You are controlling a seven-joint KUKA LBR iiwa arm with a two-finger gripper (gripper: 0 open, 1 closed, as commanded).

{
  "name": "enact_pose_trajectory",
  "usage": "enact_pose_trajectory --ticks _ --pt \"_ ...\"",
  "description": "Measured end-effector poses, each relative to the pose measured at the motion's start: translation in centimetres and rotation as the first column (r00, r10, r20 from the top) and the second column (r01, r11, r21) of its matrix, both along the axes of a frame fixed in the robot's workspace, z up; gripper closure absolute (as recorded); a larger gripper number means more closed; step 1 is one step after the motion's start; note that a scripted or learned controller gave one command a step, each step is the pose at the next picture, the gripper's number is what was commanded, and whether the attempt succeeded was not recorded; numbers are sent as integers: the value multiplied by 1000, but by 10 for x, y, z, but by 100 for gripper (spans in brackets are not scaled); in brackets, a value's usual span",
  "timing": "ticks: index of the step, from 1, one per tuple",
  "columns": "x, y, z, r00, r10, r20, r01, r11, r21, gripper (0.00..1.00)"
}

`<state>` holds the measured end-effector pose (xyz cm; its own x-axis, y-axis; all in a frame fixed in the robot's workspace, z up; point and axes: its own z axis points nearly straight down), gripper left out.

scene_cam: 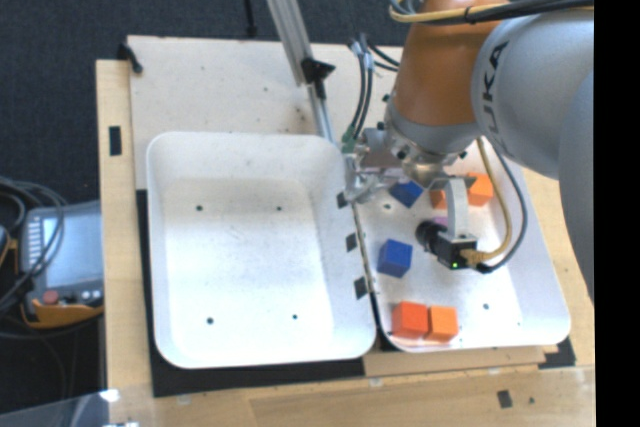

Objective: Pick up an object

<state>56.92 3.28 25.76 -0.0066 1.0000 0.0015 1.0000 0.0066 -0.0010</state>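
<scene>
Camera view: my claw (pixel 403 177) hangs over the far edge of the right bin (pixel 530 320), and I cannot tell its state or see anything in it. A blue block (pixel 407 194) sits just under it, another blue block (pixel 396 257) mid-bin, two orange blocks (pixel 423 320) at the near edge. Judging so, the pick is still undone.

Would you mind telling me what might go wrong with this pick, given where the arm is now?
1. The hand sits near the right bin's wall by the divider, so it may catch the rim.
2. A blue block lies partly under the wrist, so its position is hard to judge.
3. The two orange blocks touch; a pick there could nudge the neighbour.
</scene>
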Motion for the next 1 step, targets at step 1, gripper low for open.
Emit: enact_pose_trajectory --ticks 1 --pt "-18 47 -15 1000 0 -1 0 1000 -1 100"
